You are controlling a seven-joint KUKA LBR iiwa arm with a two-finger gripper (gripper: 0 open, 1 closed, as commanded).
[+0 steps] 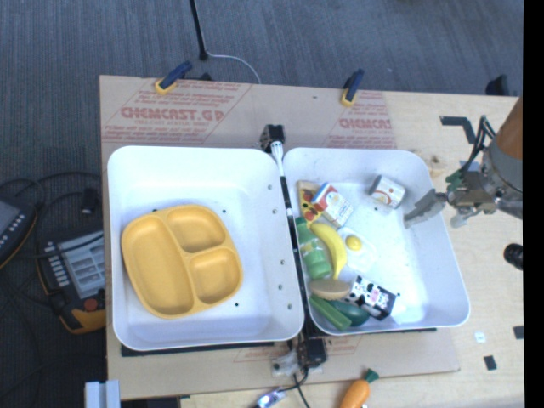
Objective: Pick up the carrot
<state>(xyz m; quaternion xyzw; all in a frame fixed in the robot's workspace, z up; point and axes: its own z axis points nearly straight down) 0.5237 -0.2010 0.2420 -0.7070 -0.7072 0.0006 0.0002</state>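
From my station I count two white bins on the counter (212, 121): the left bin (170, 164) holds one yellow divided tray (181, 259) with three compartments, and the right bin (425, 262) holds a heap of play food. In that heap I see one banana (331, 243), one small lemon-yellow piece (354, 245), green items (316, 262) I cannot count, one small carton (332, 202), one boxy piece (387, 192) at 12 o'clock and one black-and-white carton (372, 297) at 6. The carrot (355, 393) lies outside both bins, on the counter's near edge, at 6 o'clock from the right bin. The tool (429, 206) hangs over the right bin's 3 o'clock rim, well apart from the carrot; I cannot tell how it is set. Two clamps (174, 76) grip the counter's far edge.
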